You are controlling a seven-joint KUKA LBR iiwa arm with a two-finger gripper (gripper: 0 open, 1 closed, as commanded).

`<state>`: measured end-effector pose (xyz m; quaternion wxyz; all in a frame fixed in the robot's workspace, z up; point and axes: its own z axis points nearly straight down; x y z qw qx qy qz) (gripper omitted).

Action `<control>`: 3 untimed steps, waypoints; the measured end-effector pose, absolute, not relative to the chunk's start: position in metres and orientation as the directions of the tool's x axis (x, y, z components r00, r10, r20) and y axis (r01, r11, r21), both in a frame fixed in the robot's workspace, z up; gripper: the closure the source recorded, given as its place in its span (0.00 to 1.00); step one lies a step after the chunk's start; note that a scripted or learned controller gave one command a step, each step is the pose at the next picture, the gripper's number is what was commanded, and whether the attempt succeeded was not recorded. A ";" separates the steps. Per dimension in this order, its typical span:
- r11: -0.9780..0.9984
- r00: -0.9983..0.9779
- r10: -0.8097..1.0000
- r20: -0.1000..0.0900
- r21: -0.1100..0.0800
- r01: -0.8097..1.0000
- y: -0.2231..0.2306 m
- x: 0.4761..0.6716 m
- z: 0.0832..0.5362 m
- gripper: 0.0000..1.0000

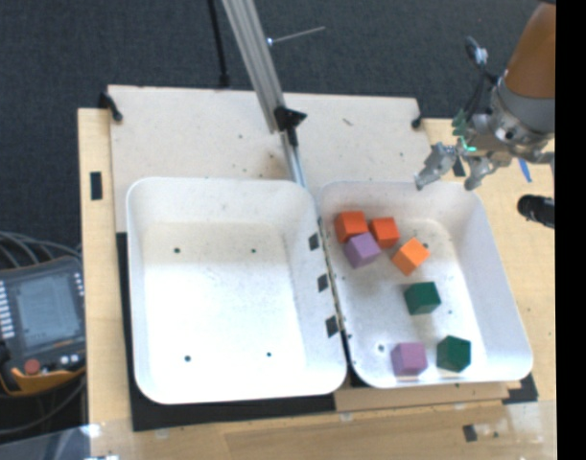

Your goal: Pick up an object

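- Pincer (450,169) first: it hangs from the grey arm with the orange band (532,56) over the far right corner of the right bin, its metal fingers spread apart with nothing between them.
- Under everything lies the pale wooden counter (254,127), carrying both bins side by side.
- On the left sits the shallow white plastic left bin (149,286), speckled with dark dots and holding no blocks.
- Beside it, the shallow white plastic right bin (494,286) holds all the candidates for picking.
- Near its far left end, a cluster: an orange cube (350,224), a second, smaller orange cube (385,230), a light purple cube (363,249) touching the first, and a tilted orange block (411,254) just beside them.
- Mid-bin stands a dark green cube (422,297), apart from the cluster.
- At the near edge sit a purple cube (409,358) and a dark green block (454,353), just beside each other.
- Progress, as I judge it: the pick has barely begun. No block is lifted or touched; choosing a block, descending, closing and raising all remain.
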<state>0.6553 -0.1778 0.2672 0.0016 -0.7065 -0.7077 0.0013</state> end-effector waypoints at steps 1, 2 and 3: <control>0.004 -0.004 1.000 -0.003 0.000 1.000 -0.178 0.656 0.271 0.00; -0.001 0.001 1.000 -0.002 -0.004 1.000 -0.190 0.655 0.220 0.00; 0.002 -0.002 1.000 -0.001 -0.003 1.000 -0.186 0.656 0.177 0.00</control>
